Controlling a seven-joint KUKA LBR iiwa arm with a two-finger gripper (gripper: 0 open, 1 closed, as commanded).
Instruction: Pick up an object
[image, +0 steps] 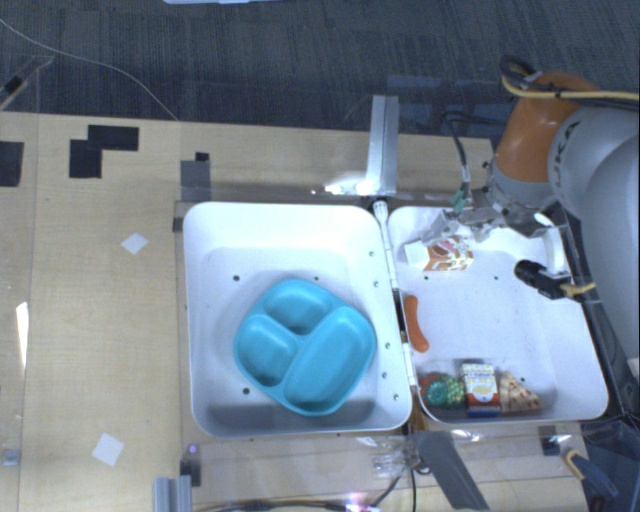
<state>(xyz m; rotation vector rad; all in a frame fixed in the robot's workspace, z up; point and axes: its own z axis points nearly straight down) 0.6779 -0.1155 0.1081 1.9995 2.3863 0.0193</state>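
My gripper (462, 212) hovers at the right bin's (560, 345) far left corner, just above a crinkly snack packet (447, 256). It looks light, soft and slippery; I'd pinch its middle. Grip width unclear.

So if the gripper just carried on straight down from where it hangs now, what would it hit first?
Most likely the small orange-and-white packet at the far end of the right bin; the gripper hangs just above it, though depth is hard to judge.
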